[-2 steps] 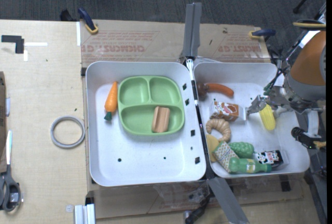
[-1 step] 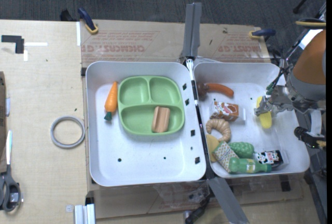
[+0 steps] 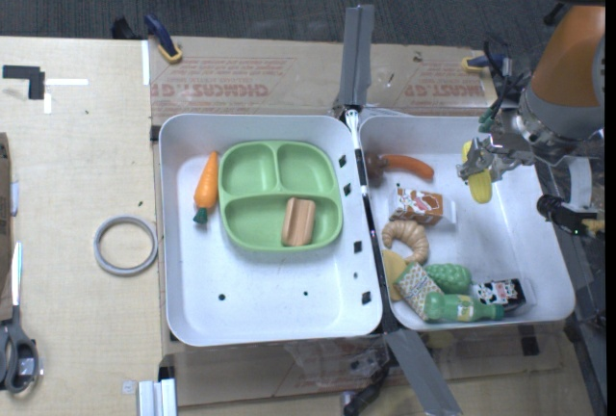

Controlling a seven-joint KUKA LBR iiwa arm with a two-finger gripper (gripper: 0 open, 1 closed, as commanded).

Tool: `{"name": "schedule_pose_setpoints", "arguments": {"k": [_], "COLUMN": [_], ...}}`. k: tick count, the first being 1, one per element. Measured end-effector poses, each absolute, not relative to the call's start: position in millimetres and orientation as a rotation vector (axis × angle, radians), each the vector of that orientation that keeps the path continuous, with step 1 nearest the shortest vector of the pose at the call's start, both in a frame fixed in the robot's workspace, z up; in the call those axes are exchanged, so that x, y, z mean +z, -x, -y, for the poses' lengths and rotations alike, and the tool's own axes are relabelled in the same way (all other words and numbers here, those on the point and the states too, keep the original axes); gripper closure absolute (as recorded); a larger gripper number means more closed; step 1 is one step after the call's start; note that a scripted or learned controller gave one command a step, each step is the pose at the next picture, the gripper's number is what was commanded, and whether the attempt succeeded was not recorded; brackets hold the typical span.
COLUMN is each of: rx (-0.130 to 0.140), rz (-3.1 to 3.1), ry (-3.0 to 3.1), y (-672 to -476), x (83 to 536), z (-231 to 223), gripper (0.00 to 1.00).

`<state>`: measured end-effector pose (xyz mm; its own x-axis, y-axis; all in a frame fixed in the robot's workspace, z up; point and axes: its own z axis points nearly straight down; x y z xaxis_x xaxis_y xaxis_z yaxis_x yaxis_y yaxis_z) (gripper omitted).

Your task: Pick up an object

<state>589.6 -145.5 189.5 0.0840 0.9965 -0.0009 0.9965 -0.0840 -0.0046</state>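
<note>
My gripper (image 3: 478,169) hangs over the right part of the right bin (image 3: 539,255), below the orange-banded wrist. It is shut on a small yellow object (image 3: 482,189), which sticks out below the fingers and seems lifted off the bin floor. On the right bin's floor lie an orange sausage (image 3: 405,165), a small printed carton (image 3: 420,205), a croissant (image 3: 406,236), a yellow wedge (image 3: 393,264), a green knobbly item (image 3: 449,276), a green bottle (image 3: 459,309) and a black-and-white carton (image 3: 500,292).
The left bin (image 3: 260,299) holds a green divided plate (image 3: 252,178) with a bun (image 3: 298,221) in its lower section, and a carrot (image 3: 205,183) lies beside it. A grey ring (image 3: 125,244) and scissors (image 3: 17,351) rest on the bench at the left.
</note>
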Motion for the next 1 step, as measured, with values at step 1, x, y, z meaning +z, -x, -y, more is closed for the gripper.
{"name": "schedule_pose_setpoints", "arguments": {"k": [1], "rx": [0.014], "rz": [2.124], "ry": [2.307], "y": [-589.6], "x": [195.0], "z": [146.0], "gripper": [1.0]}}
